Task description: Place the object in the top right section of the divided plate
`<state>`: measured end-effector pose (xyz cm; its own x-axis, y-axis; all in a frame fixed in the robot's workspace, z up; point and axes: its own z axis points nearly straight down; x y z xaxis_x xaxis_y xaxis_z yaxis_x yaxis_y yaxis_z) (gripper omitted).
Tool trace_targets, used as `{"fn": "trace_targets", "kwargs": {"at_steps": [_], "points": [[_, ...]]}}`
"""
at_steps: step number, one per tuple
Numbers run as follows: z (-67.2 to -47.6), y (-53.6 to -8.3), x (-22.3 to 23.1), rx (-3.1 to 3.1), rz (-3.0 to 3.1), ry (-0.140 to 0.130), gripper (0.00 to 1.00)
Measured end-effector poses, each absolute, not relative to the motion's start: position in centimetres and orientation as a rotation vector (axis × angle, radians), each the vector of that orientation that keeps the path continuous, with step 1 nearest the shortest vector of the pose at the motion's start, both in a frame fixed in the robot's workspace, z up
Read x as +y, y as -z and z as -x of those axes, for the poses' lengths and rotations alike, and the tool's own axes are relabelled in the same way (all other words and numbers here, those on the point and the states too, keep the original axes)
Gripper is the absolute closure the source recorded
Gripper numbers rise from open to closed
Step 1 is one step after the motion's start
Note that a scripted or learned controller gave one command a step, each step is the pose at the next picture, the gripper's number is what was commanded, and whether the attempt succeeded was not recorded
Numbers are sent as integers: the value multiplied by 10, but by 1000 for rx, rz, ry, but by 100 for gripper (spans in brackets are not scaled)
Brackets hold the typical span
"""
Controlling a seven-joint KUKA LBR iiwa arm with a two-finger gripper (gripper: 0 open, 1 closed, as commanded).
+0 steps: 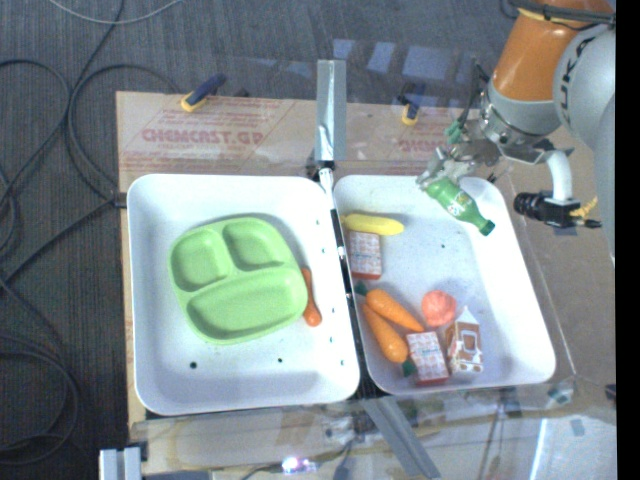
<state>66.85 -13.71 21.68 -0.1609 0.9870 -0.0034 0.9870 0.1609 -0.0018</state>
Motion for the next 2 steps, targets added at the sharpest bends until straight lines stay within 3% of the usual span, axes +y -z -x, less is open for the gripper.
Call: {"fn": "trace_targets", "kwargs": {"at_steps": [2], "points": [[-668,-204,35,2849,-1327,2,100]]}}
